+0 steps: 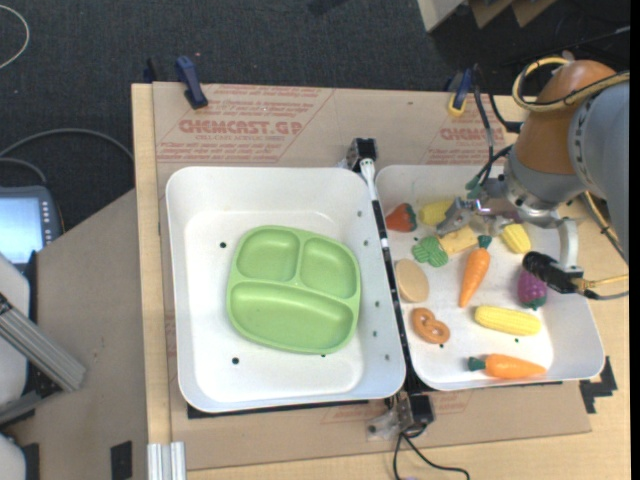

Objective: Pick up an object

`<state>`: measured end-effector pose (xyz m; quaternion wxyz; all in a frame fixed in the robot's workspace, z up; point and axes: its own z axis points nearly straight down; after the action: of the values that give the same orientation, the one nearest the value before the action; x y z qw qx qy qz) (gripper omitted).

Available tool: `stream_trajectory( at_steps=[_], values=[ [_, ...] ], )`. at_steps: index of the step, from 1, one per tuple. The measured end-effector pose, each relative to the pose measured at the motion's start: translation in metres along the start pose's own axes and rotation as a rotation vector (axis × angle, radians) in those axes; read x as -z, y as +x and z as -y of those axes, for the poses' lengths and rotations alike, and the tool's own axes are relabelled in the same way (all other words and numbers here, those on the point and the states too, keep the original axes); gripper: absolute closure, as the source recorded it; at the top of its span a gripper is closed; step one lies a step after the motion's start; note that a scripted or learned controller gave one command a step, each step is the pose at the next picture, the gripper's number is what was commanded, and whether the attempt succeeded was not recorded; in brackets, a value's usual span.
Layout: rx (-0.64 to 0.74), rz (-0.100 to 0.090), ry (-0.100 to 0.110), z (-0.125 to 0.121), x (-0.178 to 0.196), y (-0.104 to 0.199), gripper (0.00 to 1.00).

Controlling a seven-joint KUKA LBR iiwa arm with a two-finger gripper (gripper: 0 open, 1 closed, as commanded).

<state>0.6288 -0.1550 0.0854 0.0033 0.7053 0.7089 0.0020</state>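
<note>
The end effector [478,211] hangs low over the far part of the right bin [590,353]; whether it grips anything I cannot tell. Nearest lie an orange carrot [510,366], a corn cob [507,319] and a pretzel [430,325]. Farther in, a second carrot [474,276], a green piece [431,251] and a pale yellow block [459,241] crowd beneath the tool, probably the chosen target. The green tray [294,288] sits alone in the left bin [190,268].

I'm looking into a robotics lab: the surface [300,118] is a printed brown sheet held by blue clamps [190,81], two white bins [190,268] sit on it, cables [420,458] trail, and dark carpet [250,18] lies behind.
</note>
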Motion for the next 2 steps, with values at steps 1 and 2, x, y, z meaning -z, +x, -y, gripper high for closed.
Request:
stream_trajectory(
  at_steps=[1, 2],
  values=[
    [-0.003, 0.003, -0.006, 0.0001, 0.0142, -0.0029, 1.00],
    [-0.003, 0.001, 0.002, 0.0022, 0.0103, -0.0018, 0.00]
  ],
)
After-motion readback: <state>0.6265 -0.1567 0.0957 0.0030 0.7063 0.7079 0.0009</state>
